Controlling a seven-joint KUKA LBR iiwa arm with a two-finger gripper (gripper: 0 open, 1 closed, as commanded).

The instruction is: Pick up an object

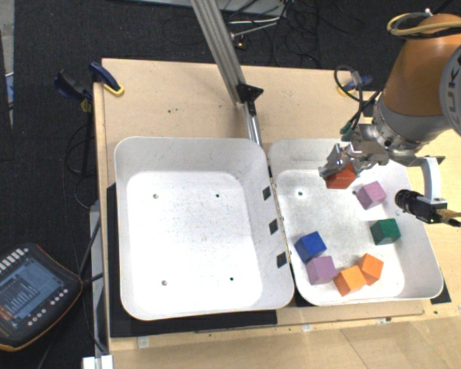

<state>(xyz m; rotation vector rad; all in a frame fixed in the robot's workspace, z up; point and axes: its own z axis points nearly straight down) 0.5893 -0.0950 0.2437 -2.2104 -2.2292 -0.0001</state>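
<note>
The tool (340,167) was over the far part of the right bin (415,287), with a red block (341,179) just under it. The block seemed to sit between the fingers, but I could not tell if it was really gripped or only touched. The lifting was probably not finished. Purple, green, blue and orange blocks lay apart in the same bin, and the left bin (131,206) stood beside it.
</note>
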